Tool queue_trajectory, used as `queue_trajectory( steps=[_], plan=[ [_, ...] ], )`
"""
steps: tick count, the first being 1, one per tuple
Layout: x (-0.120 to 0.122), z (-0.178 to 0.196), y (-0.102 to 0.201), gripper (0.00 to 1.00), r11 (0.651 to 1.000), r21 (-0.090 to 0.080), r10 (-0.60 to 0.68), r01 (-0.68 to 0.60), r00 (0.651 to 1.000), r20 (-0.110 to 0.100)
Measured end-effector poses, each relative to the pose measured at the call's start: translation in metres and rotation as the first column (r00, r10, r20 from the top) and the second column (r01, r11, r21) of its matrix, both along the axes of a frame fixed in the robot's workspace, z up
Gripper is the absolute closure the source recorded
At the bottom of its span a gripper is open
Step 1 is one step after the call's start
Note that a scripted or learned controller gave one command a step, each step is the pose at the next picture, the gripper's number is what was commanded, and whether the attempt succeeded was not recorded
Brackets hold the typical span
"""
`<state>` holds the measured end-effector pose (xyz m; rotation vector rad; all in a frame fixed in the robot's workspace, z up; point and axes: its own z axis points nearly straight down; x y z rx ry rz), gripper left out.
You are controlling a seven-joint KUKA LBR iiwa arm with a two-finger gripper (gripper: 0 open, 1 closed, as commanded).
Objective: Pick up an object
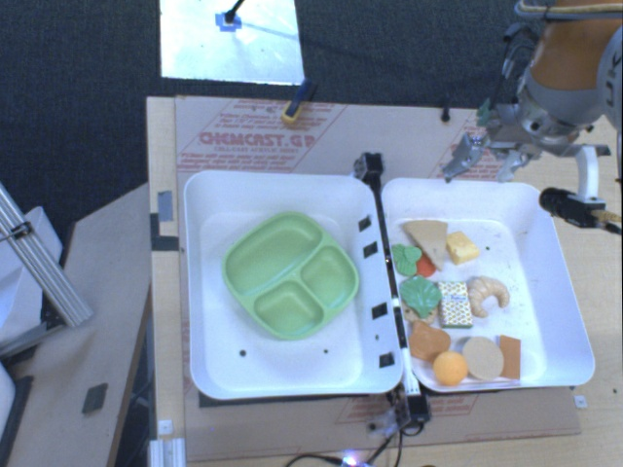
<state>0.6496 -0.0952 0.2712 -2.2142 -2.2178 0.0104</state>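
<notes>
Nothing is picked yet: your gripper (484, 157) hangs upper right, fingers apart and holding nothing, above the right bin's (557, 251) rim. The toy food (454, 303) lies lower centre-right, untouched; descent and grasp remain.

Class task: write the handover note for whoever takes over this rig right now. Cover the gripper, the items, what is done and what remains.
Gripper: raised over the far rim of the right bin, fingers apart, holding nothing.
Items: toy foods lie in the right bin's left half, among them a croissant, an orange ball and a cheese wedge. The green tray sits in the left bin.
Done: nothing picked.
Left: descend, grasp one item, lift.
</notes>
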Motion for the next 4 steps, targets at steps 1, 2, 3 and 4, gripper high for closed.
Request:
queue_trajectory(
  steps=[1, 2, 3, 4],
  plan=[
    [0.002, 0.008, 0.0, 0.0, 1.0, -0.001, 0.002, -0.002, 1.0, 0.012],
    [0.002, -0.033, 0.004, 0.0, 1.0, -0.001, 0.001, -0.001, 1.0, 0.012],
    [0.005, -0.086, 0.014, 0.0, 1.0, -0.001, 0.004, -0.004, 1.0, 0.011],
    [0.006, -0.142, 0.006, 0.0, 1.0, -0.001, -0.001, 0.001, 1.0, 0.011]
  ],
)
